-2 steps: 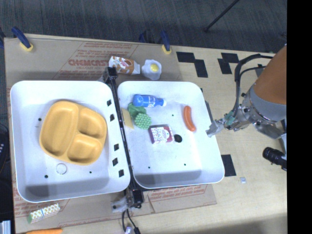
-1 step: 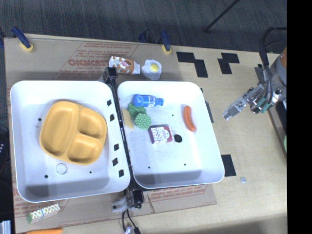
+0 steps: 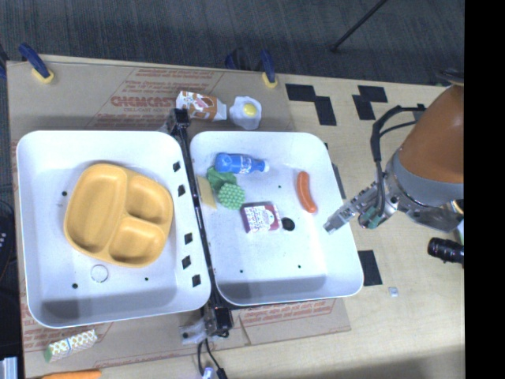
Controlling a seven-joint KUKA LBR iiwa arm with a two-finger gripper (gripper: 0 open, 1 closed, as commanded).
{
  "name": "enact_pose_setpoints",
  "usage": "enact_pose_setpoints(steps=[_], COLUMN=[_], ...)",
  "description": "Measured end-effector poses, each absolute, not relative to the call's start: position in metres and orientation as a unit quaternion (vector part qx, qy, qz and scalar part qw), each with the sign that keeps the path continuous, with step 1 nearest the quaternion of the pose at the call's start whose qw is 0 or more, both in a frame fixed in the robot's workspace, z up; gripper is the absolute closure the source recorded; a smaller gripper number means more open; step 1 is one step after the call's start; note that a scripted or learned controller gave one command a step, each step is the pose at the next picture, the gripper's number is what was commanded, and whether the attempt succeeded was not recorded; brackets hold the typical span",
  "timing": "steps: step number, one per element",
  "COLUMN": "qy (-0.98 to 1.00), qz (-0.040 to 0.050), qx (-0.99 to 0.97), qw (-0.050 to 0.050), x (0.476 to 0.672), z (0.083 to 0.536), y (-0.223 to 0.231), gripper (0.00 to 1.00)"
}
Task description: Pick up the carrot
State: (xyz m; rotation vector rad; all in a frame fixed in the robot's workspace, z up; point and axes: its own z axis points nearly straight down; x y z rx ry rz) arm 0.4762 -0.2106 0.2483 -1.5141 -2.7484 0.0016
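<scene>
The carrot, a short orange-red stick, lies in the right white bin near its right wall. My gripper hangs over that bin's right rim, just right of and below the carrot and apart from it. Nothing shows in its grasp. The grey arm with its orange band comes in from the right.
The right bin also holds a blue bottle, a green ridged piece, a yellow wedge and a maroon packet. A yellow divided plate lies in the left bin. Small items sit behind the bins.
</scene>
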Motion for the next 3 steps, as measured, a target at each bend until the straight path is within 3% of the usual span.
enact_pose_setpoints(steps=[1,2,3], qy=[-0.939,-0.992,-1.0], qz=[0.0007,0.0004,0.001], qx=[-0.343,-0.127,-0.013], qw=[-0.001,0.0,-0.001], x=[0.477,0.477,0.477], z=[0.341,0.33,0.365], y=[-0.211,-0.21,-0.211], gripper=[1.0,1.0,1.0])
